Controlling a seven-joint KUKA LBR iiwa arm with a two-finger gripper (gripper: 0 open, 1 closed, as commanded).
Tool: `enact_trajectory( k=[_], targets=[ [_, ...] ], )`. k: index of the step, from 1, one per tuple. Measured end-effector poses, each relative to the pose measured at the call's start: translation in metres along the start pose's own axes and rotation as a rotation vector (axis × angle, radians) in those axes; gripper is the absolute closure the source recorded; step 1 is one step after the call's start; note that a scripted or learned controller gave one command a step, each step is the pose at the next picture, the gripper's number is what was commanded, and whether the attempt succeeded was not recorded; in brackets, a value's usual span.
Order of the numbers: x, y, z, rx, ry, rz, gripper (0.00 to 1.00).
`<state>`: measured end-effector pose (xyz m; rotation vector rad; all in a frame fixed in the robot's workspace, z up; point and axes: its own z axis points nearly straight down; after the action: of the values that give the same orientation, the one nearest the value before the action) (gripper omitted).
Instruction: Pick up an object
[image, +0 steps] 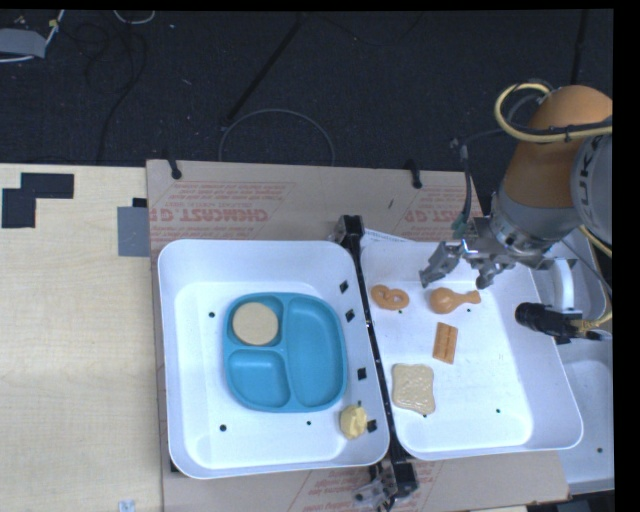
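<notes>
I see the gripper (463, 264) spread open over the right bin (545, 420), nothing between its fingers. Just below it lies a drumstick (452, 298), with a pretzel (389, 297), wafer (445, 342) and toast (413, 388) nearby (all apart). Left bin (190, 420): blue tray (305, 350) holding a cookie (254, 323).

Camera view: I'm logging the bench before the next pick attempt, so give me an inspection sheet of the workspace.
Surface: two white bins, left bin, right bin, on cardboard.
Job's things: right bin holds pretzel, drumstick, orange stick, bread slice.
Clutter: left bin holds blue tray with a round cracker; yellow lump beside it.
Claw: open, above the drumstick, holding nothing.
Cables: yellow hose on the arm.
Surroundings: dark floor with thin wires.
</notes>
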<state>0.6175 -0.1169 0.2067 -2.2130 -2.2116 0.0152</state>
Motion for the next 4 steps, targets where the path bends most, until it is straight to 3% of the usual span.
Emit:
enact_trajectory(
  k=[1, 3, 4],
  targets=[
    [0.0, 0.003, -0.007, -0.013, -0.001, -0.002, 0.0],
    [-0.004, 0.018, 0.094, -0.014, -0.005, -0.001, 0.0],
    [-0.009, 0.024, 0.107, -0.031, -0.014, 0.001, 0.0]
  ],
)
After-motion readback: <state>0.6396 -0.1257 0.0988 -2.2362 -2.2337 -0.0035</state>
